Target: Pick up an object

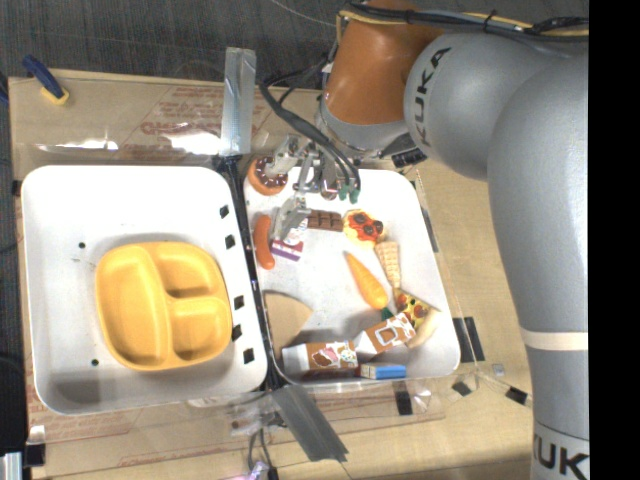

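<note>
- The gripper hangs low over the right bin, above a hot dog.
- Fingers look slightly parted, gripping nothing.
- A yellow tray fills the left bin.

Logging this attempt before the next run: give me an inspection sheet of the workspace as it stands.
Surface: bench bearing two shallow white bins side by side, left bin and right bin.
Job's things: right bin holds a toy carrot, hot dog, chocolate bar, donut, pizza slice, waffle cone and small packets along the near wall.
Clutter: yellow divided tray in the left bin; blue-and-yellow item at the bench's far left corner.
Grippers: gripper low over the right bin's far left part, near the hot dog; finger state unclear.
Cables: black cables looping at the wrist.
Surroundings: dark floor beyond the bench.
</note>
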